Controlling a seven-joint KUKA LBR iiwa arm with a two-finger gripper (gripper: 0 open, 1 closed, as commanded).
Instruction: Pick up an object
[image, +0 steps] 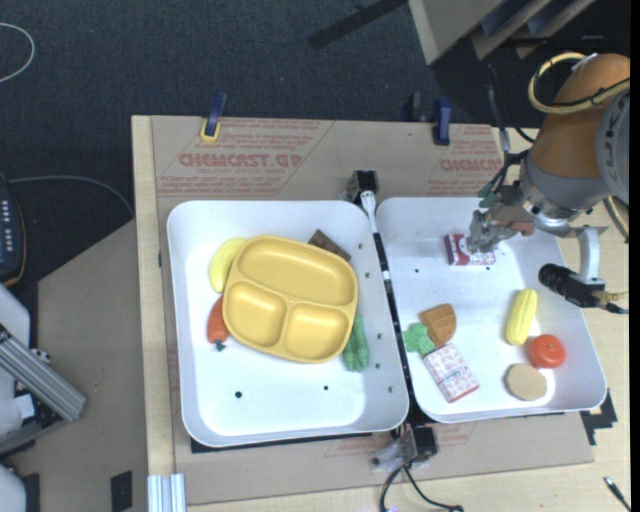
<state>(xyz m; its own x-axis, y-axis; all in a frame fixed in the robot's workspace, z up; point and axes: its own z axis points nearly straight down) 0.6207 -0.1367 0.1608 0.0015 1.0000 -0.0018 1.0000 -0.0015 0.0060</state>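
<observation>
Left bin (190, 330): yellow divided tray (288, 298) sits centre, tilted. A yellow piece (224, 262) pokes out at its 10 o'clock, a red-orange piece (217, 323) at 8 o'clock, a green piece (356, 349) at 4 o'clock, something brown (327, 243) at 1 o'clock. All are half tucked under the tray.

Right bin (420, 225): brown wedge (438, 322) on a green scrap (417, 339), red-and-white packet (451, 371) just below them. Toward 4 o'clock are a corn cob (521, 315), a tomato (545, 351) and a tan disc (526, 382), closely grouped.

Hand (484, 237) is low at the bin's 12 o'clock, over a small red-and-white packet (466, 251), the likely target. Cannot tell how far it is opened, or whether it has hold of anything.

Risks: the packet looks flat and thin, so the hand may close above it or slide it along the slick white floor. It lies near the back wall, leaving little room for correction.

Counter: cardboard sheet (290, 160), printed, clamped at the far edge. Dark floor beyond, with cables.
</observation>
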